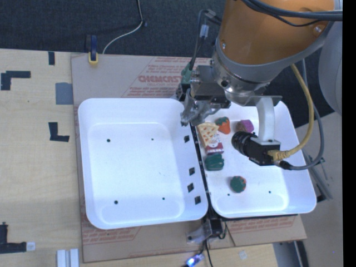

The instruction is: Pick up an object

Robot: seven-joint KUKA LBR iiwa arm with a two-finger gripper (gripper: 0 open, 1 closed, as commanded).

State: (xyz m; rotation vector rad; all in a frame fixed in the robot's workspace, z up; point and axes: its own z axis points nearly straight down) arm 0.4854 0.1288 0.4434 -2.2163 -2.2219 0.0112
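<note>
Right now you are in the approach: the gripper (192, 113) hangs low at the far end of the divider between the left bin (89, 149) and the right bin (300, 196), and nothing is visibly between its tips. Whether they stand apart or together I cannot tell; the wrist hides them. The nearest candidate, a waffle-patterned piece (207, 131), lies just beside it, with a green pepper (213, 161) next along. Your next move calls for a short shift right, then a descent. Cardboard (139, 82) underlies both bins on a wooden bench (33, 166); dark carpet (55, 10) lies beyond.
</note>
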